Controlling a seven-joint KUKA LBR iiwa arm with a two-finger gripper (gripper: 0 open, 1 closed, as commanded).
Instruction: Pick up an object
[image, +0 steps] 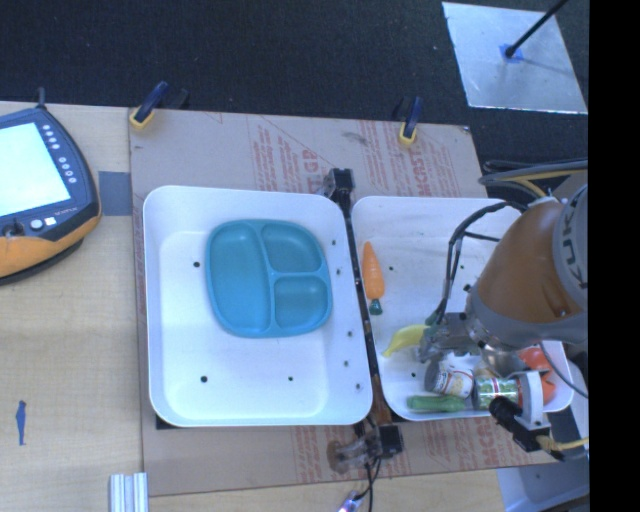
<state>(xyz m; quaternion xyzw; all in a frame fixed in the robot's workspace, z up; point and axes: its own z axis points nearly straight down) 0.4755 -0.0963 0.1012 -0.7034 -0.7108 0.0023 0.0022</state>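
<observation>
**Bench inventory: two white bins, arm over the right bin**

Left bin (175, 300): holds one blue divided plate (268, 277) with three compartments, lying flat toward the far half of the bin.

Right bin (420, 215): holds several small items. An orange carrot (372, 272) lies along the bin's left wall, green end toward the camera. A yellow banana (405, 338) sits near the middle. A green cucumber-like piece (436, 403) lies along the near wall. Beside it, a small jar or can (455, 382) and a labelled bottle (503, 389) on its side. A red item (535, 357) shows partly under the arm.

Gripper (445, 345): low in the right bin, just beside the banana and above the jar. Its opening cannot be judged, and nothing can be seen in its grasp.

Arm (530, 270): grey with orange band, covering the bin's right portion.

Other: a teach pendant (35, 195) rests on the bench at far left.
</observation>
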